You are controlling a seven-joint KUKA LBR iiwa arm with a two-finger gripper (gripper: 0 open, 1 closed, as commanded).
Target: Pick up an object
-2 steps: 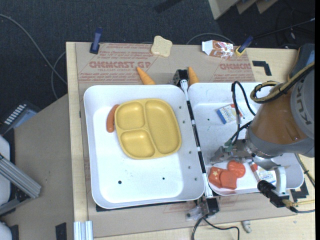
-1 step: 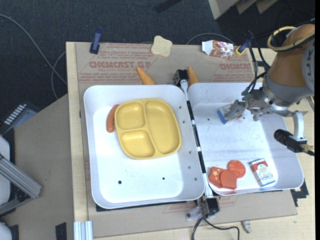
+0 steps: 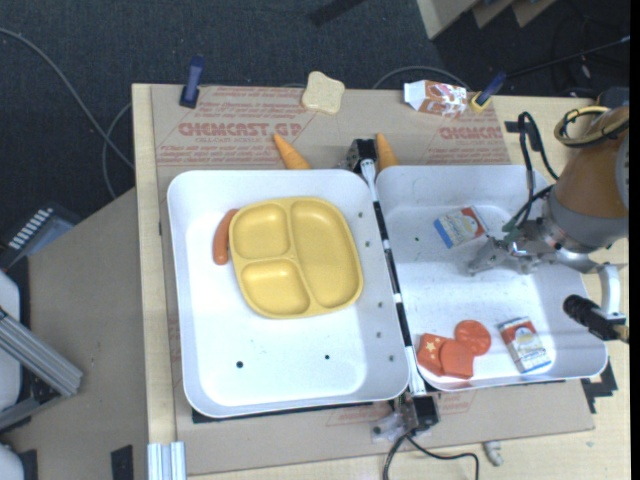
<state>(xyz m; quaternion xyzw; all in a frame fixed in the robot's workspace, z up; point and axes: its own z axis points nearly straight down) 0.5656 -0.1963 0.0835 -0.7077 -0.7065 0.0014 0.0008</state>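
Lying flat (blue-white) carton (image 3: 460, 227).

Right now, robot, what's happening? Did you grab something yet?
Gripper low in right bin, nothing seen held. Blue-and-white carton just beside it. Red toy food and small box nearer the front.

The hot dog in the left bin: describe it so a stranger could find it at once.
Start at the left white bin, which holds a yellow divided plate. Against the plate's left edge lies the hot dog, a small orange-red sausage shape running top to bottom. It is the sole red item in that bin; the other red pieces sit in the right bin.
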